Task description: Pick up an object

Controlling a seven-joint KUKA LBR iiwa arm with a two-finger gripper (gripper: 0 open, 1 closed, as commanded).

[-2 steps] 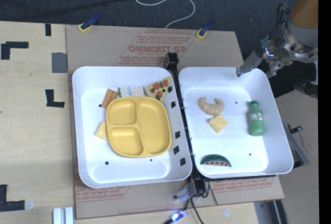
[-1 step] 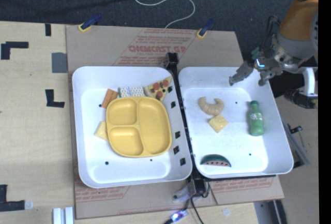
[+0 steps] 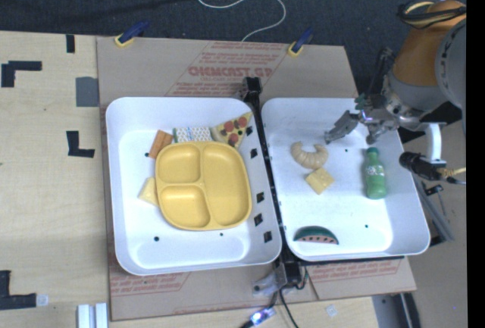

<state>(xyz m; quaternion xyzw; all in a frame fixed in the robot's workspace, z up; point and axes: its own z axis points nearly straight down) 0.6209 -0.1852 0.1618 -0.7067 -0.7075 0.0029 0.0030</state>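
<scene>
In the right bin (image 3: 402, 232) lie a pale croissant (image 3: 311, 154), a yellow cheese cube (image 3: 320, 181), a green bottle (image 3: 373, 173) and a watermelon slice (image 3: 317, 235). My gripper (image 3: 350, 137) hangs over the bin's far part, above and to the right of the croissant and just up-left of the bottle. Its fingers are spread, open, with nothing between them. One fingertip (image 3: 330, 137) points toward the croissant.
The left bin (image 3: 125, 167) holds a yellow divided plate (image 3: 203, 185), with a pizza slice (image 3: 233, 129), an orange piece (image 3: 161, 143) and a yellow wedge (image 3: 146, 190) around it. The arm's orange band (image 3: 418, 54) is at the upper right. A black divider (image 3: 261, 167) separates the bins.
</scene>
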